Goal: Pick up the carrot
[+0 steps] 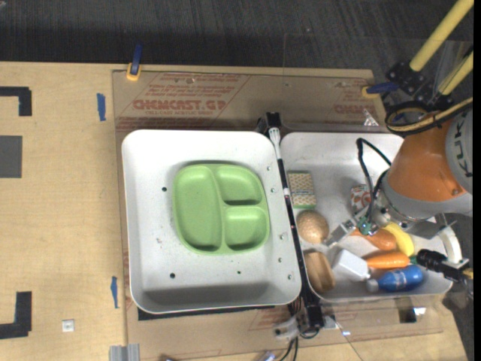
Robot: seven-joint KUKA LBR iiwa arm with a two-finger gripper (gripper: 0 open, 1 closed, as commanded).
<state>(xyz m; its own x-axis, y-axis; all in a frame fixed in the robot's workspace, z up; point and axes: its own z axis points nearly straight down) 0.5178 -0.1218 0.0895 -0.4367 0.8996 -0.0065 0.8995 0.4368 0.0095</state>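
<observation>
The carrot (388,261) is a short orange piece lying flat near the front of the right bin (323,150), between a white block (350,265) and a blue object (398,280). Just behind it lie another orange piece (380,240) and a yellow banana-like piece (402,241). My gripper (356,226) hangs under the arm's orange band (425,173), low over the bin, a little behind and left of the carrot. Nothing shows between its fingers.
A tan egg-shaped item (313,226) and a brown rounded item (319,271) lie by the right bin's left wall. A checkered green pad (301,189) sits further back. The left bin (143,201) holds a green divided plate (221,205).
</observation>
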